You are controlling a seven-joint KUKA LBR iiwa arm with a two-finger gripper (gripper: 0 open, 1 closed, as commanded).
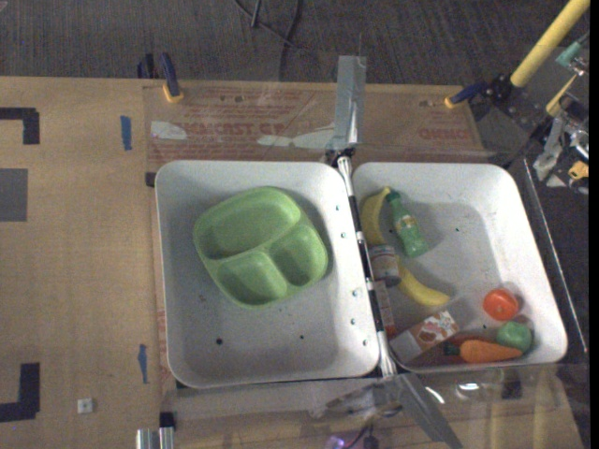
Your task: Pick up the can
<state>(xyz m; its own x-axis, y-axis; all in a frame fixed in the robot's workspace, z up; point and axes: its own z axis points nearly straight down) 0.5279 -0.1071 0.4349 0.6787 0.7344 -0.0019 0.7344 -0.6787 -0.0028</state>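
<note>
The can (382,262) is small and grey-brown, and it lies against the left wall of the right bin (468,181). It sits between a yellow banana (374,215) above it and a second banana (421,290) below it. A green bottle (407,224) lies just to the can's upper right, close to it.
The right bin's lower corner holds a red-orange ball-like fruit (501,303), a green fruit (515,335), a carrot (487,351) and a small printed box (432,330). A green divided plate (262,246) rests in the left bin (178,316). A yellow pole (552,31) stands at the top right.
</note>
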